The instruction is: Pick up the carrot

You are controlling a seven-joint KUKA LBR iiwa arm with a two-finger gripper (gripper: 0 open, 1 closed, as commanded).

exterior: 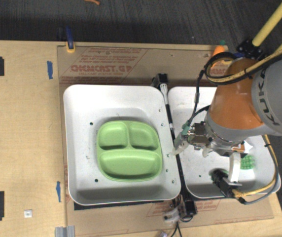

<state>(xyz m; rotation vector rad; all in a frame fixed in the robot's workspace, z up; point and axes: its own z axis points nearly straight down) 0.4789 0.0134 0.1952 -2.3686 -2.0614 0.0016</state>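
The grey and orange arm (pixel 237 98) reaches from the right over the right bin (pixel 184 102). Its gripper (pixel 202 141) hangs low near this bin's left wall; if it is open or closed I cannot tell. A small orange thing, perhaps the carrot (pixel 221 47), lies outside, just behind this bin. The left bin (pixel 82 102) holds a green plate (pixel 129 149).
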